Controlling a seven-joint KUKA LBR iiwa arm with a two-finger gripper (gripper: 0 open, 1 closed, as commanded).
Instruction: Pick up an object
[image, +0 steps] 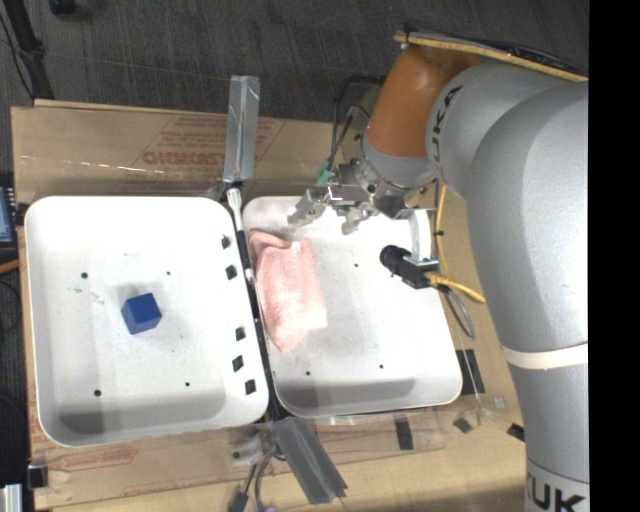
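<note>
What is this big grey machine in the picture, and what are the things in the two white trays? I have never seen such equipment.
It is a robot arm, grey with an orange band, reaching in from the right. One fixed camera looks down on the bench at a slant. At the arm's end is its gripper, above the far edge of the right bin. In that bin lies a pink cloth. In the left bin lies a small blue cube. The gripper holds nothing that I can see.
</note>
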